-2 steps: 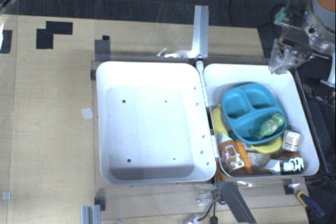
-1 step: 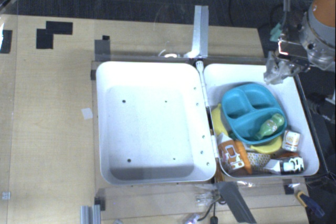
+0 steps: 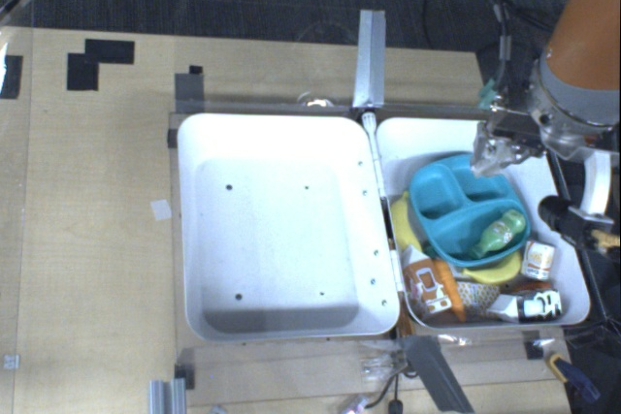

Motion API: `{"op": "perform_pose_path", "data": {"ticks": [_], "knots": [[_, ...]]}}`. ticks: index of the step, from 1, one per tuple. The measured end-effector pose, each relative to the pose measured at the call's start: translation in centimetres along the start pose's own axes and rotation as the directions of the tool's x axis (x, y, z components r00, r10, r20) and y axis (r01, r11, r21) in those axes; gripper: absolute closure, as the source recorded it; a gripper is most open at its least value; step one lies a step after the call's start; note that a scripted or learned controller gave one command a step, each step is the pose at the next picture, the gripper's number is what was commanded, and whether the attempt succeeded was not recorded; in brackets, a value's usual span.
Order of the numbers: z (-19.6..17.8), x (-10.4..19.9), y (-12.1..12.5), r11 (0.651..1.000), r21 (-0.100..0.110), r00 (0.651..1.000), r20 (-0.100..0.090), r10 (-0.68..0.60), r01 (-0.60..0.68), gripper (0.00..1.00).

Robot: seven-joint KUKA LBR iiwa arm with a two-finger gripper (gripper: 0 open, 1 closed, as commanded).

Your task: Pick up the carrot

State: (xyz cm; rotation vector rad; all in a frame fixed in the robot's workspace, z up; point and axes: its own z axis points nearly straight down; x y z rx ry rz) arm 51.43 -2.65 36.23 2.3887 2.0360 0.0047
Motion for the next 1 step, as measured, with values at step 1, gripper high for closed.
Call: {"op": "perform_pose_path", "data": {"ticks": [1], "knots": [[-1.16,0.06,0.15,1.000,-0.005,1.000,-0.001,-0.004,0.004,1.00]]}}
